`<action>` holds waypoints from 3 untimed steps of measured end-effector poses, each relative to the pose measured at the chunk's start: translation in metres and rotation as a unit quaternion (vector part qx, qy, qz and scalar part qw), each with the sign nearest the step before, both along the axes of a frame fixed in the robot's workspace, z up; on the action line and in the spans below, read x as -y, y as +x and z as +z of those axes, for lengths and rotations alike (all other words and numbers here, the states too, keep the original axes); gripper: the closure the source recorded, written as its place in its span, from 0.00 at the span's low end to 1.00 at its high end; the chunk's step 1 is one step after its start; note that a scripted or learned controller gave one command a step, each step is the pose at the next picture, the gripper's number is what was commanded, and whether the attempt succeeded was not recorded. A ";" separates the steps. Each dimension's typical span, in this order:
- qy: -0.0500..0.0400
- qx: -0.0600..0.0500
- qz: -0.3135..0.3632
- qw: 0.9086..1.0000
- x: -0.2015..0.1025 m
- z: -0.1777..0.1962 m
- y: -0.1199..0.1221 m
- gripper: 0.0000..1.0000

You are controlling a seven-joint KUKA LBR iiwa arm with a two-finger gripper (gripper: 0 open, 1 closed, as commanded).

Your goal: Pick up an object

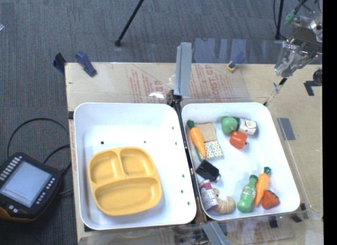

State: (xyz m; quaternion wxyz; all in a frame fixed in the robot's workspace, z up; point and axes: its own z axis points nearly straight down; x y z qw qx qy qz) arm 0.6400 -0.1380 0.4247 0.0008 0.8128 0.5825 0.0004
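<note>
Glossy green bottle (246, 196) beside tapered carrot (261, 187) — metallic gripper (288, 66) aloft, finger state unclear

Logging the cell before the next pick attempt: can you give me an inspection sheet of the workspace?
Surface: bench of pale board with red print, bearing two white bins side by side.
Job's things: right bin holds two carrots, green bottle, green fruit, orange pepper, black block, small can and other toy food.
Clutter: left bin holds a yellow divided tray; blue clamp on the bench's far edge.
Grippers: gripper raised beyond the right bin's far corner, nothing seen between its fingers.
Cables: black cable on the floor by the pendant.
Surroundings: handheld pendant on grey carpet; tripod leg.
</note>
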 end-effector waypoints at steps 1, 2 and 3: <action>0.000 -0.003 -0.457 0.889 0.005 0.011 0.004 1.00; -0.001 -0.006 -0.453 0.892 0.000 0.018 0.006 1.00; -0.001 -0.009 -0.448 0.894 -0.004 0.026 0.007 1.00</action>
